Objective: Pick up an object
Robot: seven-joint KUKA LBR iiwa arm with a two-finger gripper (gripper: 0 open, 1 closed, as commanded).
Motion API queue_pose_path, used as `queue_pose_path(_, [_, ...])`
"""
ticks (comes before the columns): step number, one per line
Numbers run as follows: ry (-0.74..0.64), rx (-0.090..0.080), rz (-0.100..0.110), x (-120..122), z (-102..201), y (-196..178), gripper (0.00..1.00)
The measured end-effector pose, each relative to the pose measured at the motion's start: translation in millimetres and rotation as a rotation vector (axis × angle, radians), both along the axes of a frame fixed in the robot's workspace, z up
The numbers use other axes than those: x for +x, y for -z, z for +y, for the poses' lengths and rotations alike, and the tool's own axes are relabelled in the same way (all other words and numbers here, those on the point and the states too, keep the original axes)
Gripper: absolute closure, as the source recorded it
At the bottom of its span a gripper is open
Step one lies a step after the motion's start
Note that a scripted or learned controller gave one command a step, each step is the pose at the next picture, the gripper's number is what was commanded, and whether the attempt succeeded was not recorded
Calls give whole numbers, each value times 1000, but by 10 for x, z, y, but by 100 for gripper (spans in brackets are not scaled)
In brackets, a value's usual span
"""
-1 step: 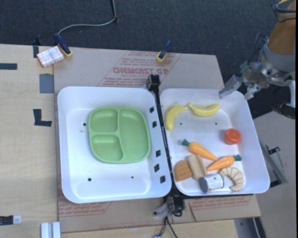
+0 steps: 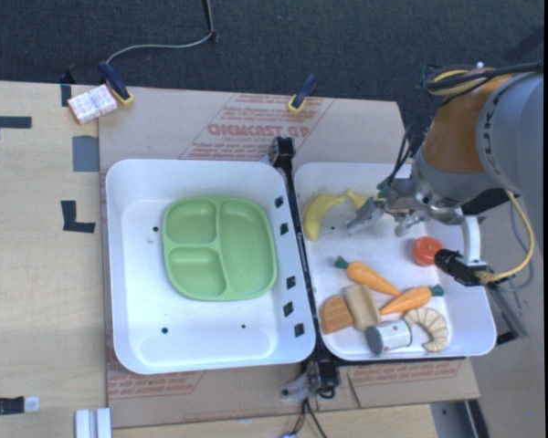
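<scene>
Where 2 carrots (image 2: 369, 277) lie, 1 croissant (image 2: 433, 328)

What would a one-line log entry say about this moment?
task: pick up object | gripper: over right white bin, beside yellow toy banana | grasp: none seen | left bin: green divided plate

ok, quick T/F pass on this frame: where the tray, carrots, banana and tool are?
1. The green tray lies in the left bin. True.
2. Two carrots lie in the right bin. True.
3. The banana lies on the tray. False: it lies in the right bin, near the divider.
4. The tool hovers over the left bin. False: it is over the right bin, beside the banana.
5. A red ball lies in the right bin. True.
</scene>
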State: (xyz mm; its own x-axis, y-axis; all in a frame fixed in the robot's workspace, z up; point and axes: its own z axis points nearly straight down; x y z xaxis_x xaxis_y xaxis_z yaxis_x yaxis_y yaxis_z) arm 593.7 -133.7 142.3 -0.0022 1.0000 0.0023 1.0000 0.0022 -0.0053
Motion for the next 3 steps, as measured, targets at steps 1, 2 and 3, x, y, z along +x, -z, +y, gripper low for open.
queue_pose_path(1, [2,-5,-5,13,-910,-250,0])
queue_pose_path(2, [2,-3,-6,-324,-762,377,0])
queue_pose_path(3, [2,-1,-4,-327,-754,289,100])
